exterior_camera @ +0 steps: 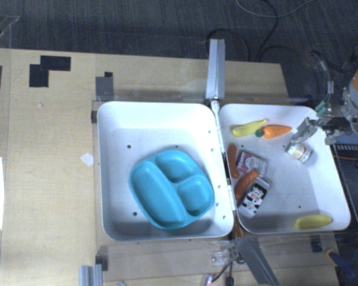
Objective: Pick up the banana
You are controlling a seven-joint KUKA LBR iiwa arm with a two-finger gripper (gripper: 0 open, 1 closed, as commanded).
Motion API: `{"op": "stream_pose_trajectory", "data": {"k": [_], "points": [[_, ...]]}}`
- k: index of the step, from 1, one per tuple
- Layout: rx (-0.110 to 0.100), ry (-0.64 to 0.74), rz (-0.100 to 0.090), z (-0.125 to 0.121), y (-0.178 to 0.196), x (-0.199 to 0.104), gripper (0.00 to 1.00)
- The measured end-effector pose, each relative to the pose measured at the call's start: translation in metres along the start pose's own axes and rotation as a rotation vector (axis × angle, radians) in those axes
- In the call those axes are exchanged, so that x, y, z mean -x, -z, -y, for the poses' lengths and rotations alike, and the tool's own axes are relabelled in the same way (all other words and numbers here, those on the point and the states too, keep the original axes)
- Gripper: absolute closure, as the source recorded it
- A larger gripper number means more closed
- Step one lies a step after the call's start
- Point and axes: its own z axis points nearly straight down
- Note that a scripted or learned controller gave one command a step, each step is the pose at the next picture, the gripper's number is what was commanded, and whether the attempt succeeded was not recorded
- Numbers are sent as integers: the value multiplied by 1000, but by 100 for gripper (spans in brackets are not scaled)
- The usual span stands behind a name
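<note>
Yellow banana (249, 128) lies at the far side of the right bin (340, 189), touching a carrot (277, 131) — the gripper (313, 128), its grip state indeterminable, hovers right of both, so a descent risks seizing the carrot instead.

Bright colours against two white bins

The left bin (107, 159) holds a sky-blue divided plate (171, 187). In the right bin (331, 183): a yellow banana (249, 128), an orange carrot (277, 131) with a green end, a second yellow piece (313, 221), a reddish-brown sausage (245, 183), and a black-and-white patterned card (254, 197). The bench (48, 159) is pale wood with black marks.
</note>
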Motion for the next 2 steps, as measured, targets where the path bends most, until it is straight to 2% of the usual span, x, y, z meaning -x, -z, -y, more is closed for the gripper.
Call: {"op": "stream_pose_trajectory", "data": {"k": [1, 2], "points": [[2, 196, 2, 64, -22, 50, 0], [1, 272, 1, 65, -127, 50, 0]]}}
